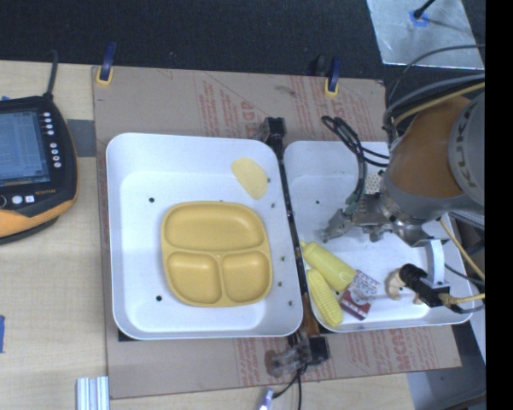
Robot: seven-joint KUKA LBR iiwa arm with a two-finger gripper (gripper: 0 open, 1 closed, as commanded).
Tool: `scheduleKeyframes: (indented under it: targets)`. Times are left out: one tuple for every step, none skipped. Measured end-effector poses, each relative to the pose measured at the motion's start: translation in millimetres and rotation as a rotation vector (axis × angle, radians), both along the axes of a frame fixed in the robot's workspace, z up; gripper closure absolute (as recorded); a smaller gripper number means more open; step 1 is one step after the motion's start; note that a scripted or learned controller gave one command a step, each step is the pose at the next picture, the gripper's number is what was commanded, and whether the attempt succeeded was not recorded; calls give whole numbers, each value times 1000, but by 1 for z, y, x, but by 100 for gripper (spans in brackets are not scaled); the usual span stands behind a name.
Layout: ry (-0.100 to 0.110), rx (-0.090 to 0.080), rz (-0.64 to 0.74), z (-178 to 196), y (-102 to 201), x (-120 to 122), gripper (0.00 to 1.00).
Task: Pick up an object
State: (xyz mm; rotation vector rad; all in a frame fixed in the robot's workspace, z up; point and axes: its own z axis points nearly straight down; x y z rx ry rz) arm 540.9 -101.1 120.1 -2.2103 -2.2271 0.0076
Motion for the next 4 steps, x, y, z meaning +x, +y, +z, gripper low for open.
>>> scheduleKeyframes:
  targets:
    - [-6,-1,-3,171,-9,55,0]
    - [-1,-1,-4,94,-47,59,0]
    - [0,0,-3,-2,-72,96,0]
    - [-5,0,-3,26,-90,116,0]
